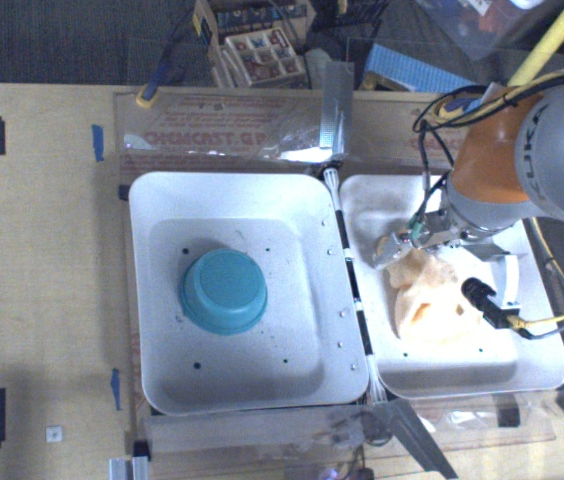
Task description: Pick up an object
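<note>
Left bin (162,203): sitting beside the right bin, the two rims touching along the middle seam.
Blue bowl (224,290): lying upside down on the left bin's floor, well apart from the gripper and across the seam from it.
Right bin (542,368): holding the pale soft object and receiving the arm from the right.
Pale soft object (428,298): resting near the middle of the right bin, its long axis running from the bin's upper left toward its lower right.
Gripper (408,242): hanging at the object's upper-left end, just above it or touching it; contact is not readable.
Jaws: whether they are apart or together cannot be told, since the wrist is covering them.
Deciding relation: the object is lying just below and right of the gripper, so it is judged the nearer target than the bowl.
</note>
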Controlling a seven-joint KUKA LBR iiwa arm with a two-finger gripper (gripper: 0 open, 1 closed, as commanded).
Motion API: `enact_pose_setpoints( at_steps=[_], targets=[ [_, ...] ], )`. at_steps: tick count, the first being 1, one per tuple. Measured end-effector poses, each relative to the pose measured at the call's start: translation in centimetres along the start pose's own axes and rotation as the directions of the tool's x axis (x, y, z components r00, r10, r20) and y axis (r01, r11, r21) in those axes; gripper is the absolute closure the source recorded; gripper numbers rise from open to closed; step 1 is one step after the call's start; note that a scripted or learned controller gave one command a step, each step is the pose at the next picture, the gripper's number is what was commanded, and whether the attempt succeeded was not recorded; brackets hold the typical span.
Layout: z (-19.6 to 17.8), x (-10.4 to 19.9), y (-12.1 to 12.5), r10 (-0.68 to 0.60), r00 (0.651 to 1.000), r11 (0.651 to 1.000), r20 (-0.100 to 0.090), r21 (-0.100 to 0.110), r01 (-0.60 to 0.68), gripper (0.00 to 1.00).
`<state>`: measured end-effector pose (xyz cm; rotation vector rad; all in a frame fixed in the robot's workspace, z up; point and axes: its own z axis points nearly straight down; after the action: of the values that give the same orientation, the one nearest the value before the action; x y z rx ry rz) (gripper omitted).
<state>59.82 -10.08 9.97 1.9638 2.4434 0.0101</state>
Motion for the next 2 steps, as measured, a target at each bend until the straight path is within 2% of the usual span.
enact_pose_setpoints(
  at_steps=[1, 2],
  targets=[
    [-1.03, -0.17, 0.03, 0.003, 1.000, 1.000, 0.002, -0.003, -0.003, 1.00],
    [-1.03, -0.17, 0.04, 0.003, 1.000, 1.000, 0.002, -0.003, -0.003, 0.00]
  ],
)
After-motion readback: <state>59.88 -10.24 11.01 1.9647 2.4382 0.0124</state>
